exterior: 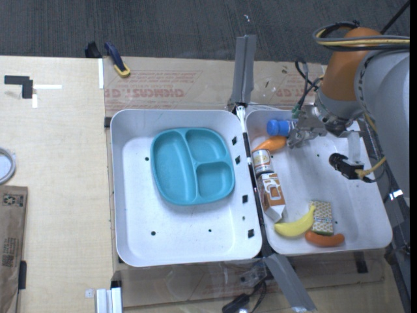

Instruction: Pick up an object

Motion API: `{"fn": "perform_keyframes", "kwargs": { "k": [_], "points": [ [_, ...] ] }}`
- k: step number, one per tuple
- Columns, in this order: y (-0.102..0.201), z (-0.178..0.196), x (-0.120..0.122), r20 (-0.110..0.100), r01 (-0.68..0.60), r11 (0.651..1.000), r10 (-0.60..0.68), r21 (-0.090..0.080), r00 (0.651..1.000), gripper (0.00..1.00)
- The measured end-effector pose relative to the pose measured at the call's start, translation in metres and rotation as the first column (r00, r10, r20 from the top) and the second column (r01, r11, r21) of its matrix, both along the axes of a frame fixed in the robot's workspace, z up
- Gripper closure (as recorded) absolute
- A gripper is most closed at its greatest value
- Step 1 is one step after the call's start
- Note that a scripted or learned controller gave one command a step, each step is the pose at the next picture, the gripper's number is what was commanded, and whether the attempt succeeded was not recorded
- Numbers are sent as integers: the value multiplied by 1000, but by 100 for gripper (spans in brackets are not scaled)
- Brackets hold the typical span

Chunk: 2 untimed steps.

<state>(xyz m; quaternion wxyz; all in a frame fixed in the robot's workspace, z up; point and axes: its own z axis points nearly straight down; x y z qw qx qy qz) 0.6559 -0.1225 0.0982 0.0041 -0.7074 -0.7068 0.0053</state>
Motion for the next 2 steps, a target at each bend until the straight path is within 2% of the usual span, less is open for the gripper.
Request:
{"fn": "perform_keyframes", "kwargs": {
  "k": [1, 2],
  "points": [
    [52, 93, -31, 13, 177, 984, -177, 0, 984, 100],
    [51, 93, -31, 12, 177, 984, -177, 0, 984, 0]
  ]
}}
